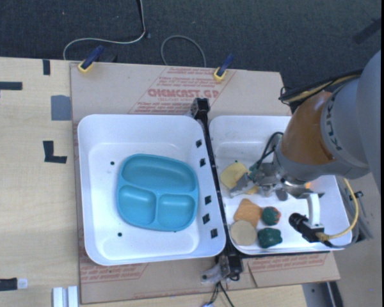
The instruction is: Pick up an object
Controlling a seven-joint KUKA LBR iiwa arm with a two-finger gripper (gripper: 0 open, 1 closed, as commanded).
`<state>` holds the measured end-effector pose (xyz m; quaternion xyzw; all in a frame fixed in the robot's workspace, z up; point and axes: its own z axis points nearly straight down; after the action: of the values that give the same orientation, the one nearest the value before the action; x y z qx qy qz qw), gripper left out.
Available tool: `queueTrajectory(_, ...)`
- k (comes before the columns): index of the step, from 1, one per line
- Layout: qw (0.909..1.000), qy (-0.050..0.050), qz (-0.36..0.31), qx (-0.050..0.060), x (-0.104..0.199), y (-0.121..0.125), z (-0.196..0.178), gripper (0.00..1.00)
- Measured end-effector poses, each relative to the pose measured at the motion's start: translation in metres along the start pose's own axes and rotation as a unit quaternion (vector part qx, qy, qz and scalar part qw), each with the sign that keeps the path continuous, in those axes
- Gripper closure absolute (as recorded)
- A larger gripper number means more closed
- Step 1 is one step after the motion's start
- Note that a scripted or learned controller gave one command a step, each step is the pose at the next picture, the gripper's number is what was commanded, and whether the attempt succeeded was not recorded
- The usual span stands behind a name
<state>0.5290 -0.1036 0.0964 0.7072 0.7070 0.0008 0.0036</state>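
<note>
In the right bin lie several small items. A yellow piece sits near the bin's left wall. Below it are an orange piece, a tan disc, a green ball and a dark green lump. My gripper hangs low over the bin, just right of the yellow piece and above the orange piece. I see nothing lifted off the bin floor. The wrist and its orange band cover the bin's right half.
The left bin holds a blue divided plate. A black divider runs between the bins. A black fitting with a yellow cable hangs from the arm over the right bin's lower right corner. Clamps hold the cardboard base at the back.
</note>
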Motion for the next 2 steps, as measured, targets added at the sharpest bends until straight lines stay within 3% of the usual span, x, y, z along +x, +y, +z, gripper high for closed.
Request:
queueTrajectory(1, 1.0000, 0.001, -0.003, 0.000, 0.009, 0.098, 0.012, 0.00)
queueTrajectory(2, 1.0000, 0.002, -0.001, -0.001, 0.014, 0.099, -0.094, 0.00)
